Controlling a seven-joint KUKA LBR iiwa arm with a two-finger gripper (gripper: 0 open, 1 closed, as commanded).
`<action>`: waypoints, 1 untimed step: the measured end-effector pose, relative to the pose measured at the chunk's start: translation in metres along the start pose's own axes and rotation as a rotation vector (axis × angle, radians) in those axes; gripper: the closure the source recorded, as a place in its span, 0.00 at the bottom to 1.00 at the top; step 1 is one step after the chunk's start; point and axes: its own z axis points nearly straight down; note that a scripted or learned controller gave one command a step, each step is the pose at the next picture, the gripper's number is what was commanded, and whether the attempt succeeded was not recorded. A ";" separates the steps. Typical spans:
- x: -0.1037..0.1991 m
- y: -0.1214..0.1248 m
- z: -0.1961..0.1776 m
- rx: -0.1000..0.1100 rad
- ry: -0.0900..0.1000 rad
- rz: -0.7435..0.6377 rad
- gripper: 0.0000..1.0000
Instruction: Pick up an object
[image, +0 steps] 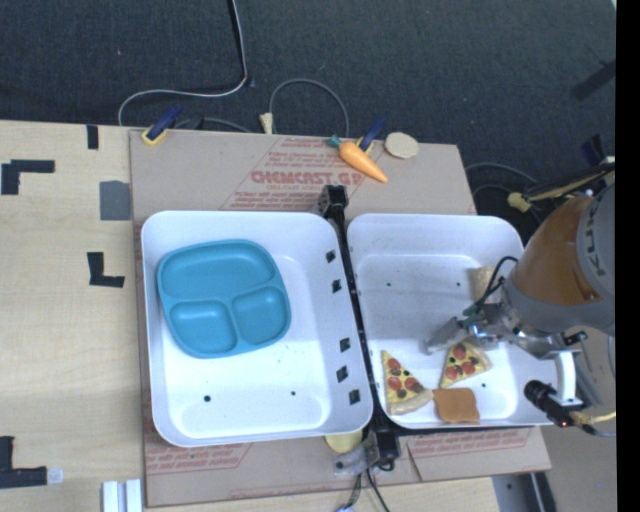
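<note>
The gripper (462, 335) is low inside the right bin (420, 235), its tip just above and left of a small pizza slice (465, 363) lying near the bin's front right. From this slanted view the tip reads as a grey smear, so I cannot tell whether the jaws stand open or closed, and nothing is visibly held between them. A second, larger pizza slice (402, 382) lies to the left of the first, and a brown toast-like piece (456, 406) sits just in front, touching or nearly touching both. The left bin (160, 230) holds a blue divided plate (225, 297), well apart from the arm. The nearest target is probably the small slice. To do this well, the jaws should come down centred over it, straddling its narrow width rather than its long axis, and press close to the bin floor, since the slice is flat. Crowding from the toast could cause a slip.
</note>
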 end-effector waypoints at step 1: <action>-0.043 0.077 -0.136 -0.009 0.003 -0.001 0.00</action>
